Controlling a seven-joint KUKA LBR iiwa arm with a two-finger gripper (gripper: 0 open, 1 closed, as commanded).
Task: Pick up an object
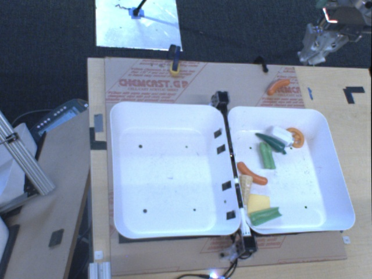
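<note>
Now the gripper (317, 48) hovers upper right, fingers' state unclear, and tightly clustered toys (273, 147) in the right bin (340, 185) risk a bad grab.

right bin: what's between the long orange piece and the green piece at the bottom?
In the camera view, a yellow block lies between the long orange piece and the green piece, with a pale wedge by its left side.

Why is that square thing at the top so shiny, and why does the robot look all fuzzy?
In the camera view, the shiny sheet behind the bench glares pale because it bounces the light; the gripper in the top right corner looks soft and smeared, so its details are hard to read; the white bins are evenly lit with only faint shadows.
</note>
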